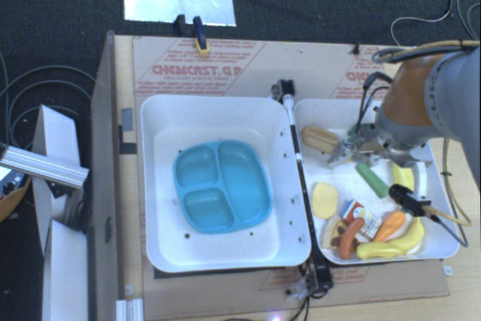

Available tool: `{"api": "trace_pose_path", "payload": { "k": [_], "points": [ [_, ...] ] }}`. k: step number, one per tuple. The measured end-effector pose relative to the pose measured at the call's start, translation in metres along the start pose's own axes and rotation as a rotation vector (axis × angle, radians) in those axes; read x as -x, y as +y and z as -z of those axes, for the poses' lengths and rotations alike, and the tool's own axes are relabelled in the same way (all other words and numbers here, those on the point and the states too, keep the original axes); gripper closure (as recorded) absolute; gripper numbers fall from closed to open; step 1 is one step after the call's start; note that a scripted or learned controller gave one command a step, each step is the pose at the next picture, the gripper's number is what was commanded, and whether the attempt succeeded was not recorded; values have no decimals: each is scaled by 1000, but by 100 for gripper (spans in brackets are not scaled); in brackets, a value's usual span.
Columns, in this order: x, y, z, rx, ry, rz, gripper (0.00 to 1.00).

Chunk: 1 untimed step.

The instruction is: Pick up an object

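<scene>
Dark carpet surrounded the table (225, 60), which bore two white bins. The left bin (158, 237) held a blue divided tray (222, 186). The right bin (316, 113) held toy food: a bread roll (320, 138), banana (391, 246), carrot (391, 225). The gripper (347, 152) hung low beside the roll; I couldn't tell how its jaws stood.

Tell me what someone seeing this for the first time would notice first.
Most likely the bright blue divided tray, lying alone in the middle of the left bin. Next, the cluster of toy food at the near end of the right bin: a banana, a carrot and a hot dog. Then the grey arm with its orange band, reaching in from the right, its end effector low beside a tan bread-like piece.
</scene>
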State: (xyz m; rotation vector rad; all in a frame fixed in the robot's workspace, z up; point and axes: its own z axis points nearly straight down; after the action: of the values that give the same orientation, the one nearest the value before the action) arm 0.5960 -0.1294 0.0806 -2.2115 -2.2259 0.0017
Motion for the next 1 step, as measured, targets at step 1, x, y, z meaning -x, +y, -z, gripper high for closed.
{"api": "trace_pose_path", "payload": {
  "k": [1],
  "points": [
    [-25,69,3,-20,0,6,0]
  ]
}}
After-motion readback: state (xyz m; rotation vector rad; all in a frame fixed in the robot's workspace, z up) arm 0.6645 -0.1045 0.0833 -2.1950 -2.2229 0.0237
